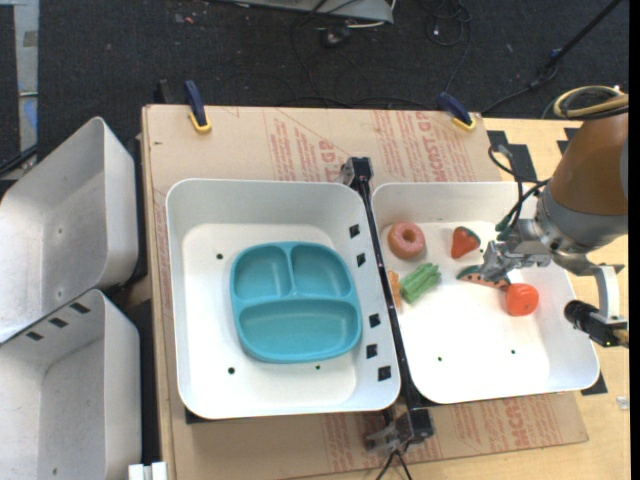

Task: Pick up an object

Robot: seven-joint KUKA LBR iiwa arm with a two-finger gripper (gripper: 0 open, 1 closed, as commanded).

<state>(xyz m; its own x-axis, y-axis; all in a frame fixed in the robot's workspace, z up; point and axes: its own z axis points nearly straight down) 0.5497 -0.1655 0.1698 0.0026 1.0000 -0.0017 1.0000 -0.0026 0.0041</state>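
Two white bins sit side by side on the counter [260,133], and my tool [492,264] is down in the right bin [500,368]. I cannot tell how it is set. Directly under it lies a dark slice-shaped piece [478,278], seemingly touching it. An orange ball [521,299] sits just beside the tool, a strawberry [465,242] close by, a green piece [420,280] and pink donut [406,239] farther off. Well apart, the left bin [190,268] holds a teal divided plate [296,301].

A divided plate [296,301] lies in the left bin [190,268]; toy foods [407,239] lie in the right bin [500,368].
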